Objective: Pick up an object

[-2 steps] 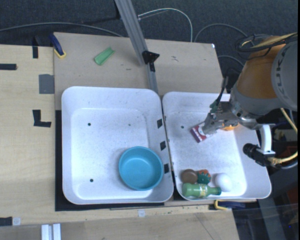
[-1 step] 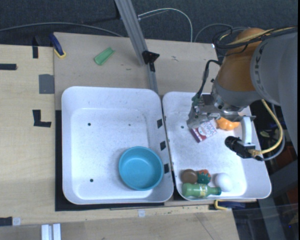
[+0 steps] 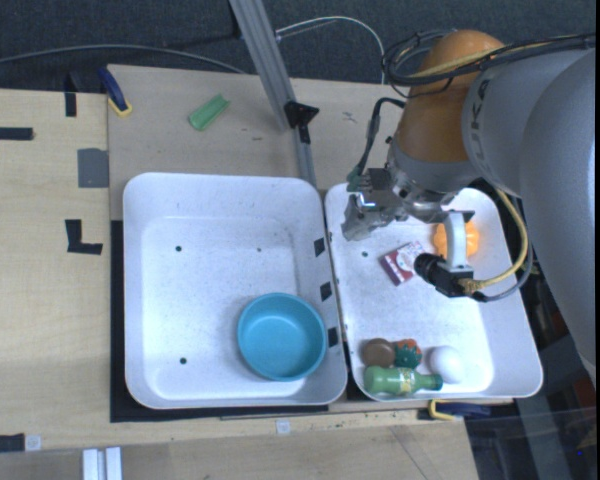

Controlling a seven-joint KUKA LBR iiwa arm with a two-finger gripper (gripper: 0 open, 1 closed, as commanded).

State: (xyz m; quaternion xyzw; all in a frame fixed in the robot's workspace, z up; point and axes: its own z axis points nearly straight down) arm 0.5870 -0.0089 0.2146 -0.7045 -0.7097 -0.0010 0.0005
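We see the arm point(image 3: 500, 118) reaching in from 3 o'clock, its orange band above the wrist. The end effector point(image 3: 360, 223) hangs over the upper left part of the right bin point(image 3: 510, 368), close to the wall shared with the left bin point(image 3: 160, 218). We cannot tell how its fingers stand from this angle, and we see nothing between them.

The right bin carries the candidate objects:
- A small red and white packet point(image 3: 397, 265) lies near the bin's middle, at about 4 o'clock from the end effector and near it.
- An orange object point(image 3: 446, 237) sits at 3 o'clock from the packet, partly behind a white part of the arm's fittings.
- A brown round object point(image 3: 378, 352), a green bottle point(image 3: 400, 380) lying on its side, and a white egg-shaped object point(image 3: 447, 364) are grouped at the bin's 6 o'clock edge, well apart from the end effector.

The left bin carries a blue bowl point(image 3: 280, 335), upright, in its 5 o'clock corner.

On the bench point(image 3: 40, 268), at 12 o'clock from the left bin, lies a green block point(image 3: 208, 112). A grey pole point(image 3: 265, 53) rises from between the bins' upper ends.
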